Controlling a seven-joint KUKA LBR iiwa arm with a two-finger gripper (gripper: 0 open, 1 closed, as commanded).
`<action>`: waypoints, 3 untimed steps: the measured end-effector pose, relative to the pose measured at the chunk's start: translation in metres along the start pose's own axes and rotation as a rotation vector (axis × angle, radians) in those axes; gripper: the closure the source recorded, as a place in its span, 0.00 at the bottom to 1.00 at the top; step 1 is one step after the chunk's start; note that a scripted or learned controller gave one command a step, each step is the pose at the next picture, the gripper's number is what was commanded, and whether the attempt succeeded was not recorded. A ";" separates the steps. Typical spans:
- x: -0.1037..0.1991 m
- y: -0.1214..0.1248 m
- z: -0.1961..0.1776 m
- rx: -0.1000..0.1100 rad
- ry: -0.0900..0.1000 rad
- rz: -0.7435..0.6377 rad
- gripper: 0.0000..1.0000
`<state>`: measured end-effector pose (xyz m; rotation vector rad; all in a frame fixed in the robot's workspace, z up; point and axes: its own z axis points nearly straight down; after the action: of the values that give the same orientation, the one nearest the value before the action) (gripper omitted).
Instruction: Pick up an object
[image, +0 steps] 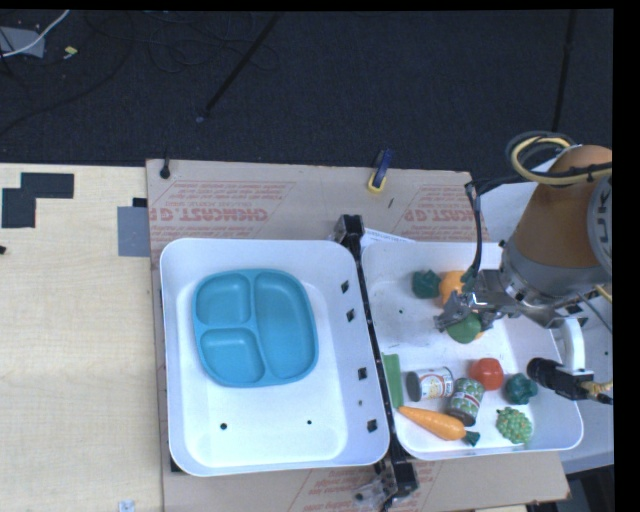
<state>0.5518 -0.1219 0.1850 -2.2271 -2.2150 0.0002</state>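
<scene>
Reaches in over the right bin (570, 435), end effector (462, 312) lowered onto a green toy (464, 329), presumably for a grasp; grip state impossible to tell. Orange piece (452, 283) just behind the green toy, tomato (487, 372) in front, carrot (432, 421) farther forward. Blue tray (255, 327) well left.

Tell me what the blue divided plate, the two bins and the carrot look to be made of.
Blue divided plate: likely moulded plastic, one even colour, soft sheen, rounded compartment walls.
Left bin and right bin: probably thin white plastic, smooth, slightly glossy, with rounded rims.
Carrot: looks like toy plastic, a uniform orange with a smooth surface; could be rubber or foam, hard to tell.
</scene>
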 end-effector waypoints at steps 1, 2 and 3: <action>-0.001 0.001 -0.045 -0.002 0.000 -0.006 1.00; 0.043 -0.019 -0.036 0.005 0.002 -0.008 1.00; 0.091 -0.022 -0.043 0.004 0.002 -0.010 1.00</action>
<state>0.5301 -0.0303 0.2279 -2.2134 -2.2230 0.0020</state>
